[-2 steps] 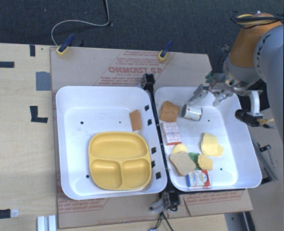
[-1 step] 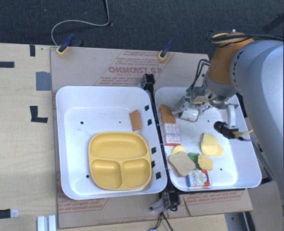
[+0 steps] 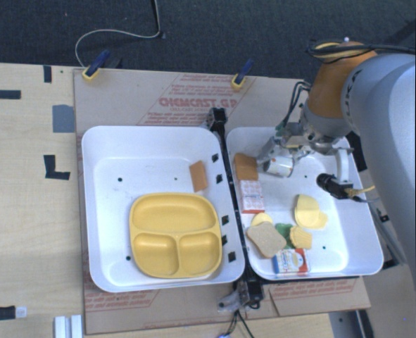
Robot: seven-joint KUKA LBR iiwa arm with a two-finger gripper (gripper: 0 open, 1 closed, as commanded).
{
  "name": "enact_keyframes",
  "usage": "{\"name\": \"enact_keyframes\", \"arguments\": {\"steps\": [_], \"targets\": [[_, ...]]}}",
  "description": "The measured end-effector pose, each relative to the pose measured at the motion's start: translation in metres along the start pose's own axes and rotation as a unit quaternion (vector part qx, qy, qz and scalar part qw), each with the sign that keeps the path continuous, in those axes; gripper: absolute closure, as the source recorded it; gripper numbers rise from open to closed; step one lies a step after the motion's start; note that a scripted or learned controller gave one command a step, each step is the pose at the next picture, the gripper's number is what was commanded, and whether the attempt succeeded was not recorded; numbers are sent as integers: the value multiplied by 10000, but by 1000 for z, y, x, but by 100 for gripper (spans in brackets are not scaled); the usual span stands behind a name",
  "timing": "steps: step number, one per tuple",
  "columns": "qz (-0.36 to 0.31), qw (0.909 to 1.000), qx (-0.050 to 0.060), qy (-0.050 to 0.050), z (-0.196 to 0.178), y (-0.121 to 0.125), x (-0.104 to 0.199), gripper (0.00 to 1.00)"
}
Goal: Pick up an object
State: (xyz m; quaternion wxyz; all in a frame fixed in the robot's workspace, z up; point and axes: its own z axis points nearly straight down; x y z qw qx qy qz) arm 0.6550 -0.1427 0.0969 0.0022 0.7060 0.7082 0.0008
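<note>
Bins first: you have two shallow white bins side by side on the bench, the left bin and the right bin, touching along their inner walls. Your arm comes in from three o'clock, its orange band above the wrist, and hangs over the twelve o'clock part of the right bin. A yellow divided tray fills the six o'clock half of the left bin, and a small brown block lies just beyond it toward one o'clock, near the inner wall.

Your gripper sits low at the right bin's eleven o'clock area; I cannot tell how its jaws stand, and nothing is visibly held. Just beside it at nine o'clock lies a brown square piece, with a red-and-white packet below that. At the bin's centre rests a yellow lemon-like item. Toward six o'clock a bread slice touches a green piece and a small yellow wedge, with a red, white and blue carton nearest the front wall.
</note>
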Motion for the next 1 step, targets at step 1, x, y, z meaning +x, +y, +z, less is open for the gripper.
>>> {"name": "enact_keyframes", "arguments": {"steps": [1], "targets": [[-6, 10000, 30, 20, -91, -36, 60, 100]]}}
